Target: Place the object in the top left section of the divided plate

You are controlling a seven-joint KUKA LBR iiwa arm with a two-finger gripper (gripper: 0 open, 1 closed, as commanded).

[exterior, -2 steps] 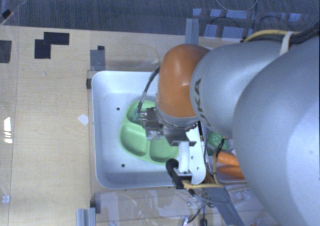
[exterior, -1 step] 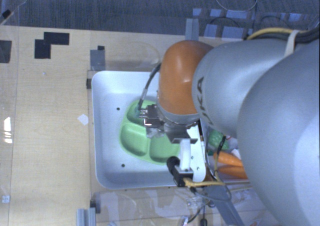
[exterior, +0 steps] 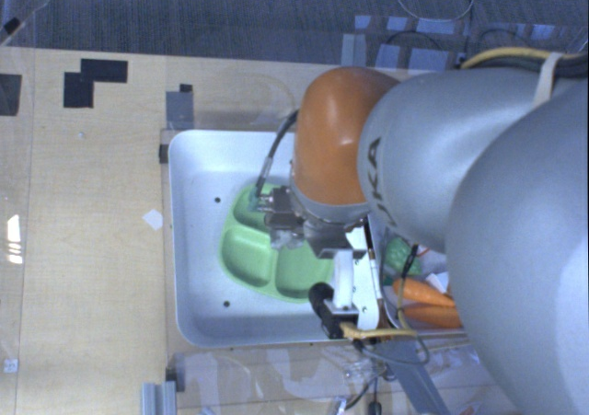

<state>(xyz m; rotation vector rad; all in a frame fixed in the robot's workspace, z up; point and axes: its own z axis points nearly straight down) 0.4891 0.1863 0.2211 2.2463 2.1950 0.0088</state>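
A white bin [exterior: 198, 220] on the wooden bench [exterior: 83, 247] holds a green divided plate [exterior: 247, 252], partly covered by the grey arm [exterior: 479, 183] with its orange band [exterior: 336, 132]. Just right of the plate lies an orange carrot-like object [exterior: 431, 295] beside something green [exterior: 398, 255]. The gripper's state I cannot tell

Divided plate [exterior: 247, 255] partly hidden under arm [exterior: 442, 174], right bin's orange object [exterior: 425, 295] mostly covered

Big grey arm [exterior: 479, 183] w/ orange band [exterior: 336, 137] hangs over the white bin [exterior: 198, 247]. Green divided plate [exterior: 248, 252] sits in it, partly hidden. Orange carrot [exterior: 428, 293] lies in the next bin.
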